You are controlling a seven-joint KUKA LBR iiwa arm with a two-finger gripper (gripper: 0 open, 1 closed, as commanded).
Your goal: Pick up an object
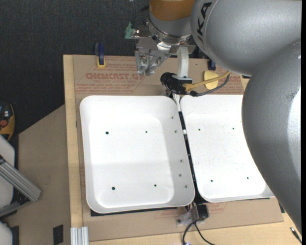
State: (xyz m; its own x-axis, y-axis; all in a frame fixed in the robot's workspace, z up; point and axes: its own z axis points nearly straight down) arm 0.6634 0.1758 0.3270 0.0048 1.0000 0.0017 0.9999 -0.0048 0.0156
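Above the far rim of the left bin [86, 107], my gripper [147, 64] hung; I could not tell its state, and I saw no object below it.

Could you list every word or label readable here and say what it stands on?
"CHEMCAST", red print on the board behind the left bin; more red print beside it is too blurred to read.
"K", one black letter on the arm; the rest is cut off.
Red print on the board's near edge: unreadable.
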